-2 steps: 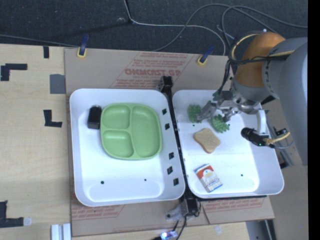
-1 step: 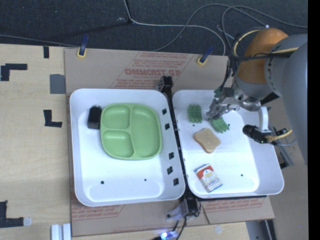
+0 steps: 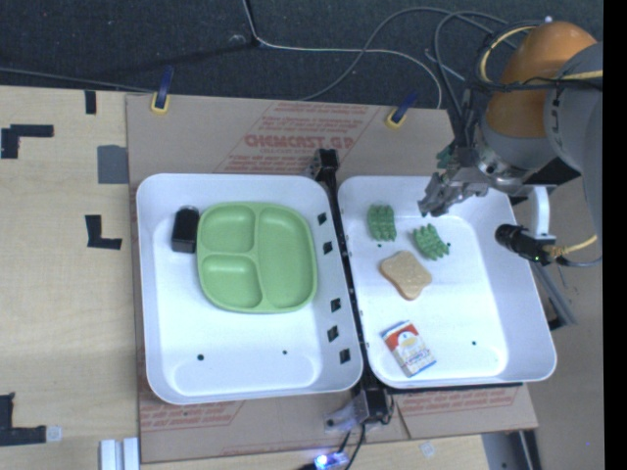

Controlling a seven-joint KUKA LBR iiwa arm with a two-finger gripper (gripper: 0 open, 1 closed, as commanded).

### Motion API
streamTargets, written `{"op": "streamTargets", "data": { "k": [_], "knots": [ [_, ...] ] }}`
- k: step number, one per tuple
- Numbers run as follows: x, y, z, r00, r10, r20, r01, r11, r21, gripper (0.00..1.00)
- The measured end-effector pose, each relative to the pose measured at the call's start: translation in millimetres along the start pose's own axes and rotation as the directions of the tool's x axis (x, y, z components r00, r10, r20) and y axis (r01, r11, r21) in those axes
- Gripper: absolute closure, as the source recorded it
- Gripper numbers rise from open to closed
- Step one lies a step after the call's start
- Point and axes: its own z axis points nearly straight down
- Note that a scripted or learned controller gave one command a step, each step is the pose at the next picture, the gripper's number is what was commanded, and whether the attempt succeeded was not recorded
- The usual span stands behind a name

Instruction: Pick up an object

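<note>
Gripper (image 3: pixel 436 202) over the right bin's far edge, nothing visibly between the fingers; I cannot tell whether they are parted or closed.

From my remote seat I see the gripper hanging above the upper part of the right bin (image 3: pixel 509 302), pointed down and to the left. Nearest to it, just below, lies a small green leafy piece (image 3: pixel 430 241); a second green piece (image 3: pixel 381 222) sits to its left, near the divider. Below those rests a tan bread-like slice (image 3: pixel 406 274), and farther toward the near rim a small red-and-white carton (image 3: pixel 408 347). The left bin (image 3: pixel 162 341) holds a green divided plate (image 3: pixel 258 257) with a black block (image 3: pixel 184 229) touching its left side.
</note>
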Motion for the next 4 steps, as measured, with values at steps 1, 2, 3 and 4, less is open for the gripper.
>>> {"op": "streamTargets", "data": {
  "k": [1,2,3,4],
  "knots": [
    [7.5,-3.8,-59.2,1.000,-0.001,0.000,0.001,1.000,0.000,1.00],
    [8.0,-2.9,-89.6,1.000,0.000,0.000,0.000,1.000,0.003,1.00],
    [69.0,2.2,-73.1,1.000,-0.005,-0.001,0.005,1.000,0.008,1.00],
    [131.2,9.1,-63.5,1.000,-0.005,-0.001,0.005,1.000,0.008,1.00]
  ]
}}
